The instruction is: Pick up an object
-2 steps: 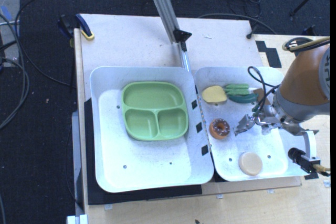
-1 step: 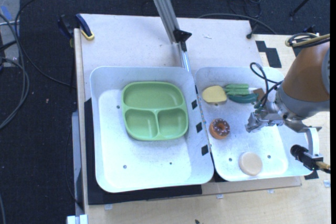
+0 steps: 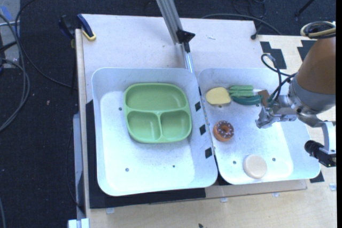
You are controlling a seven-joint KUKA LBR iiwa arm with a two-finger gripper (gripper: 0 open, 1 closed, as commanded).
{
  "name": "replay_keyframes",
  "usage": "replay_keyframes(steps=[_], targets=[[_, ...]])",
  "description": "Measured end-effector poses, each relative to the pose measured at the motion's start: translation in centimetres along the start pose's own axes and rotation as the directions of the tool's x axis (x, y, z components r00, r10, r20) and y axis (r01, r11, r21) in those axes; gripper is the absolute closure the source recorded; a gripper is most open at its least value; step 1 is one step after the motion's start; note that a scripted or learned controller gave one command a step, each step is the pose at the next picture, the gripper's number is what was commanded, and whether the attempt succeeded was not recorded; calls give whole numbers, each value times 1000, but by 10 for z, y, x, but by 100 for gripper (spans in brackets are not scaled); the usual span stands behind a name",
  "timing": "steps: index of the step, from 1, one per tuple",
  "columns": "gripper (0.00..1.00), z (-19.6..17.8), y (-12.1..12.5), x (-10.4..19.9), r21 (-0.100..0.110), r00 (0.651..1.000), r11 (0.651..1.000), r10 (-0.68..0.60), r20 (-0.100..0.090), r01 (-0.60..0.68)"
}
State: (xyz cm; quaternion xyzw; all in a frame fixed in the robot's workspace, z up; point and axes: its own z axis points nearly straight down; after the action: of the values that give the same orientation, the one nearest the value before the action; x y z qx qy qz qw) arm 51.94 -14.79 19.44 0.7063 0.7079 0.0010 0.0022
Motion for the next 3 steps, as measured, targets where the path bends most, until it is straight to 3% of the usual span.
replay_keyframes(steps=[1, 3], targets=[[100, -53, 2, 0, -2, 1000, 1000, -1, 1, 1], [100, -60, 23, 94, 4, 1000, 1000, -6, -3, 6]])
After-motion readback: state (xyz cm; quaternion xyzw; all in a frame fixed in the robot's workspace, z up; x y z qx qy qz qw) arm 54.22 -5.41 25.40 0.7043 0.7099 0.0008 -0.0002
